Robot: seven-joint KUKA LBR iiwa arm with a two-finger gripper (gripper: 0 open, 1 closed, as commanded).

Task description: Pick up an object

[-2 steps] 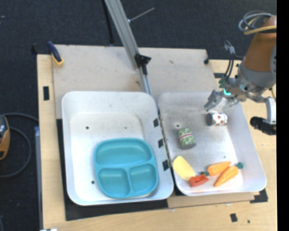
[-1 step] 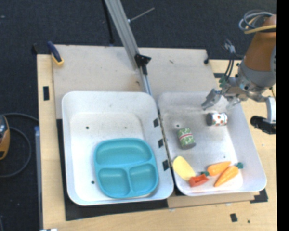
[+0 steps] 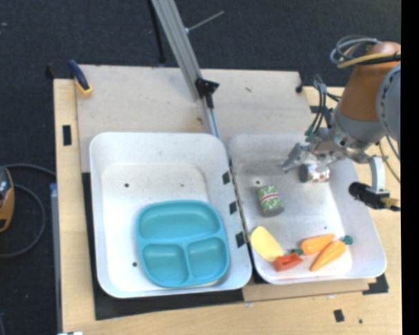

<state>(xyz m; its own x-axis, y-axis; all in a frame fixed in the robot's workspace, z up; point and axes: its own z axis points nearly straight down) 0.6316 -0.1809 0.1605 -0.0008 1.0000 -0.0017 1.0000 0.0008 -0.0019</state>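
Pale wooden bench [image 3: 146, 96] on dark floor [image 3: 70, 19], two white bins [image 3: 108, 152].

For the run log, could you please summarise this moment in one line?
end effector: over right bin, nothing held | green can: lying in bin | stage: pre-grasp

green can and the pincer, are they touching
Apart. The camera view shows bare white bin floor between the green can and the pincer, which sits up and to the can's right.
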